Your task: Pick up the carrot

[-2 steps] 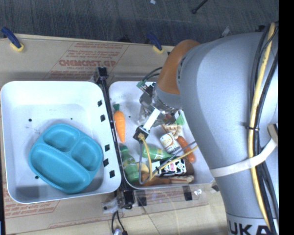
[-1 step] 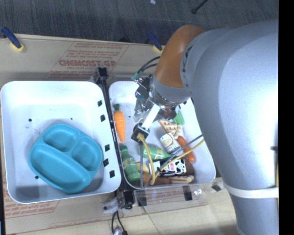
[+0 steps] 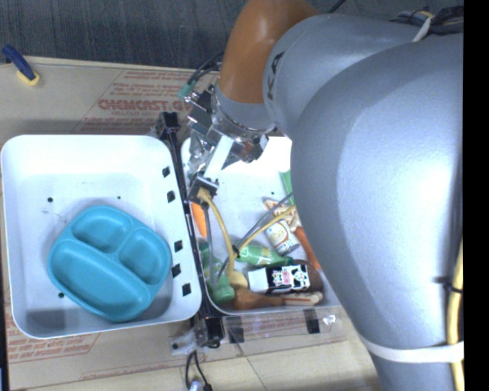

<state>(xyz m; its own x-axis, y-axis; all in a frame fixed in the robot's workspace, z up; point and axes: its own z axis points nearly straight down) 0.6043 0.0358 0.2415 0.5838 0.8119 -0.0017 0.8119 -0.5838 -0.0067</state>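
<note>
The carrot (image 3: 197,219) is a thin orange piece lying along the left wall of the right bin (image 3: 265,314). Just behind it, at the bin's far left corner, my gripper (image 3: 202,163) hangs under the orange-banded wrist and is tilted down toward that wall. The carrot lies in front of the gripper, apart from it. The big grey arm covers most of the right bin.
A blue divided plate (image 3: 107,261) lies in the left bin (image 3: 33,161). Crowded at the right bin's near end are a green item (image 3: 258,256), a small bottle (image 3: 279,236), a black-and-white box (image 3: 287,277), a wooden piece (image 3: 270,300) and another orange piece (image 3: 302,245).
</note>
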